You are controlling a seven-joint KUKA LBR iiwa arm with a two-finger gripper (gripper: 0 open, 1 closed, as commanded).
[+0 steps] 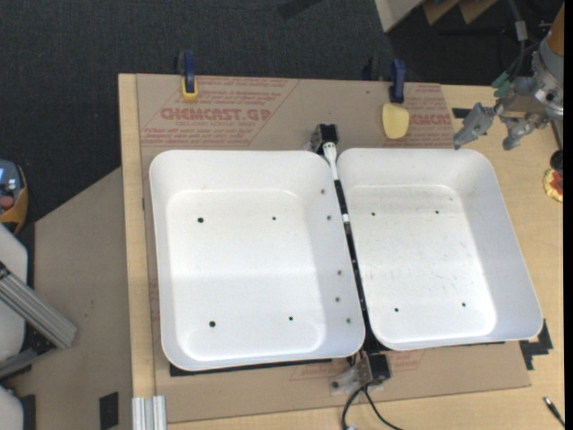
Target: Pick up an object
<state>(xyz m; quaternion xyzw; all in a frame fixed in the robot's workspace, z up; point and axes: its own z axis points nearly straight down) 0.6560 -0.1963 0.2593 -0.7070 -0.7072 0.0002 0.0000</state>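
Above right bin (501, 195) — gripper (495, 131), open-fingered

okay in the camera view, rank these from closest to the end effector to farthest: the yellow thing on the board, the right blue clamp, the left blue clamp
From the end effector, top right:
1. Yellow object, on the board behind the right bin.
2. Right blue clamp, just behind it.
3. Left blue clamp, far left.

A robotics lab or workshop: two white bins (421, 249) sit on a brown board (233, 106) fixed to the desk (537, 392) by blue clamps (187, 65), with cables (363, 392) near and aluminium framing (36, 307) left.
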